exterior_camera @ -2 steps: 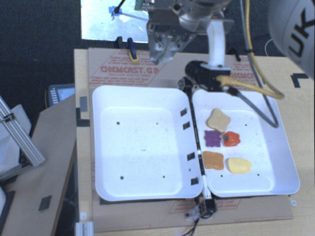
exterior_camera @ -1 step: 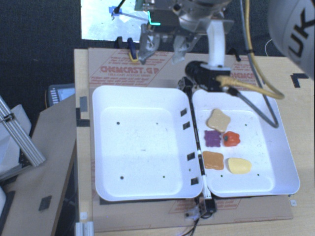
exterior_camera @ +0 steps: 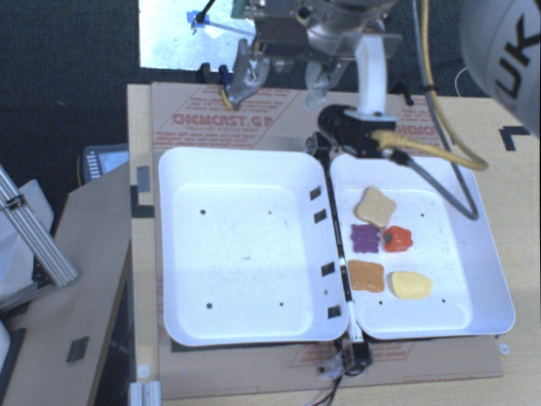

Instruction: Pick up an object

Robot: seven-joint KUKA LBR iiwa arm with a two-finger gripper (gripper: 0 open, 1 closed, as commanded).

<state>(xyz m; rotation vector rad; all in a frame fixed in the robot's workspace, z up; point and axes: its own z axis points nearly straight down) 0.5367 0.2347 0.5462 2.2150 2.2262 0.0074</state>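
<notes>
From where you watched, the nearest things were the yellow piece (exterior_camera: 410,285) and the orange-brown piece (exterior_camera: 366,276), lying side by side in the right bin (exterior_camera: 482,260), well below the pincer (exterior_camera: 283,79) and toward your side of the bench (exterior_camera: 139,125). Just beyond them sat the purple piece (exterior_camera: 365,238) touching the red pepper-like piece (exterior_camera: 397,238), and past those the tan bread-shaped piece (exterior_camera: 375,206), the closest of the five to the pincer. The left bin (exterior_camera: 245,244) lay below the pincer. Farthest back, the pincer hung above the cardboard sheet (exterior_camera: 220,118) behind the bins, its two fingers spread apart with nothing between them.
</notes>
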